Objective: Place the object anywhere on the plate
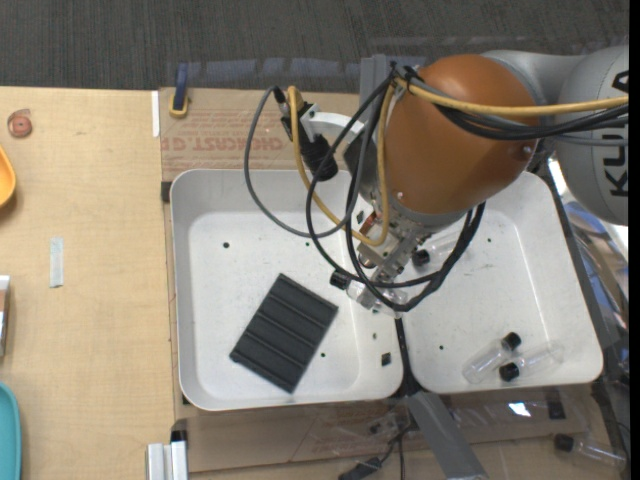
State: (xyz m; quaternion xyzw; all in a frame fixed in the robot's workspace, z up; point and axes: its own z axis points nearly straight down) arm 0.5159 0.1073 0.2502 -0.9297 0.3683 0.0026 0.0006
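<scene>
The pale wooden surface takes up the left of the camera view, and brown cardboard lies under and behind the bins. The grey arm comes in from the right. Its rounded orange band hangs over the seam between the two bins, with black and yellow cables looping off it to the left. The left bin holds a black ribbed rectangular slab, lying flat and turned at a slant in the bin's lower half, apart from the walls. The right bin is partly covered by the arm. The tool hangs below the orange band, just above the shared edge of the bins and up and to the right of the slab, without touching it. It is too crowded by cables and wrist parts to tell whether it is spread or pressed together, and nothing can be made out in it. A small clear plastic piece with black ends lies on the floor of the right bin near its lower rim, well apart from the tool. A tiny black bit sits in the left bin's lower right corner.
</scene>
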